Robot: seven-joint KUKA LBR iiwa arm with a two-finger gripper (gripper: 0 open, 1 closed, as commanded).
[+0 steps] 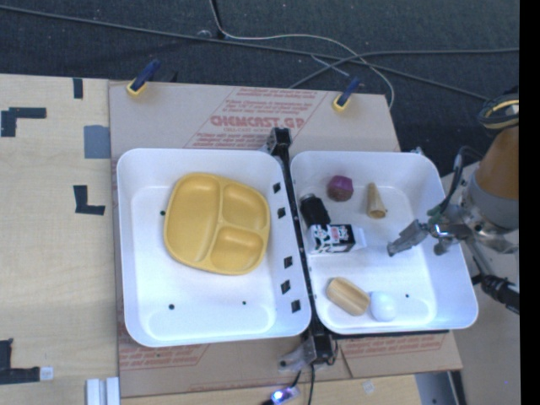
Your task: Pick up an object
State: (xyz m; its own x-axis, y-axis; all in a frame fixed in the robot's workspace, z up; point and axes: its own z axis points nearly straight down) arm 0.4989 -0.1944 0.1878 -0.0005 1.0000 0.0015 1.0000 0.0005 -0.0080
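Observation:
My gripper (415, 236) hangs over the right part of the right bin (422, 171), reaching in from the right, and nothing shows in its grasp. In that bin lie a small purple object (340, 187), a tan cone (375, 200), a black-and-white carton (331, 231), a tan cylinder (348, 296) and a white ball (383, 306). The carton is the closest object to the gripper's left, with bare bin floor between them. A yellow divided plate (217, 224) lies in the left bin (135, 251).
The two bins meet at a black divider (291, 243) on a cardboard sheet (253, 116) held by two yellow-and-blue clamps (143, 76). Cables (354, 57) run across the dark floor behind. Bare bin floor lies beneath the gripper.

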